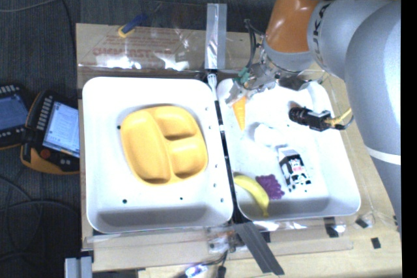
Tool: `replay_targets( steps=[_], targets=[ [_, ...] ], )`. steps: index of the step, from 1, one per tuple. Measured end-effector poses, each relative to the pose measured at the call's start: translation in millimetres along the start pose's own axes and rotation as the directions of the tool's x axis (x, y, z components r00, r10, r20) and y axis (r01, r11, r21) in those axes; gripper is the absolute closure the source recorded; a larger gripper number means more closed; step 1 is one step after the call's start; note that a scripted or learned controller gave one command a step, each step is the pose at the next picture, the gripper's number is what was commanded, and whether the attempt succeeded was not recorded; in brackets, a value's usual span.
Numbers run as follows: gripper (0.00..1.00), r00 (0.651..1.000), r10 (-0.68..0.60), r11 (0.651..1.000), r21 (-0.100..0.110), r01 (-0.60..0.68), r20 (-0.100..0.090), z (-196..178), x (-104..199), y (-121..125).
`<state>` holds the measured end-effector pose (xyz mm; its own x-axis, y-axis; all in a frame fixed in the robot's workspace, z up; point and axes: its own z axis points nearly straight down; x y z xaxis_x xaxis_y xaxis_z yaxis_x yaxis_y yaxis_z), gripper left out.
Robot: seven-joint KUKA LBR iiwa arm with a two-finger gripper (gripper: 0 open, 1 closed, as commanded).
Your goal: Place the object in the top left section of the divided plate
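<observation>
divided plate (166,142) in left bin (104,205), banana (253,191) in right bin (339,185)

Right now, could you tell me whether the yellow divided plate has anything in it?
Empty: the yellow divided plate in the left bin shows bare sections.

The bench (98,36) is carrying two shallow white bins side by side, touching along their inner rims: the left bin (104,198) and the right bin (339,185). A sheet of clear plastic (150,42) is lying on the bench just behind the left bin.
</observation>
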<state>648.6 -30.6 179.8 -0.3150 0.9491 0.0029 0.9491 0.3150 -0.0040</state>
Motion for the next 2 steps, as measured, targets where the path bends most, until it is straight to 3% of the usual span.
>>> replay_targets(
  steps=[1, 2],
  targets=[
    [1.00, 0.974, -0.226, 0.974, 0.001, 0.226, 0.000, 0.4, 91.4, -29.4],
    [0.00, 0.974, -0.225, 0.974, 0.001, 0.225, 0.000, 0.3, 91.3, -29.5]
  ],
)
